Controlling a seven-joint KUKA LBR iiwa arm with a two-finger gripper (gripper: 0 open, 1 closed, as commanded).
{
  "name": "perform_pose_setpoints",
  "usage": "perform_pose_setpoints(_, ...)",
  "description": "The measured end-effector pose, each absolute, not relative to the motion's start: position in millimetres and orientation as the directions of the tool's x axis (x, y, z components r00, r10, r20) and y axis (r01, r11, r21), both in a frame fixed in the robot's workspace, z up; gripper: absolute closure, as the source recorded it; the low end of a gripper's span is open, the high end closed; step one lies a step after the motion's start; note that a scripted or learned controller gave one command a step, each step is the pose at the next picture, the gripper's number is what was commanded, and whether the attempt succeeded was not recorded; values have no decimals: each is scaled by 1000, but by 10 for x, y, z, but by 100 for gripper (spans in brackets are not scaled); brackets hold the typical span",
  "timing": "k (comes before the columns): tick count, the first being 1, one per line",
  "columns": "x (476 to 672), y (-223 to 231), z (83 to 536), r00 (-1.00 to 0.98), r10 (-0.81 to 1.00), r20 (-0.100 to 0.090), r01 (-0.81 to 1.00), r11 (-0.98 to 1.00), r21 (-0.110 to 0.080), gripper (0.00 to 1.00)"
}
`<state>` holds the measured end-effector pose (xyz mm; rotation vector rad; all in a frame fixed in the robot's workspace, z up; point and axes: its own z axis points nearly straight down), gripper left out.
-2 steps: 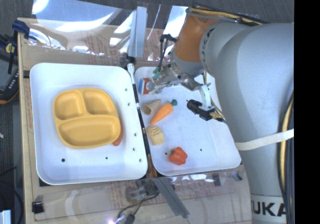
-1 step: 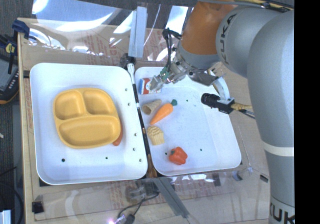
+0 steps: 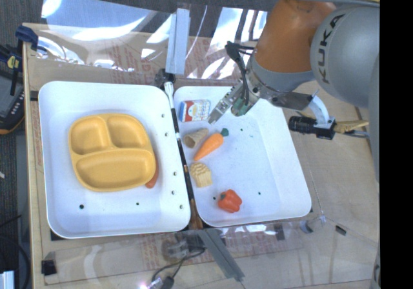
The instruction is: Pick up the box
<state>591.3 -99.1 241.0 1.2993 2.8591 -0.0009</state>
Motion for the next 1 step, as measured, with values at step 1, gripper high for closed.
perform_pose_setpoints(1, 6079, -1285, 1343, -380, 925, 2, 925, 380, -5, 100)
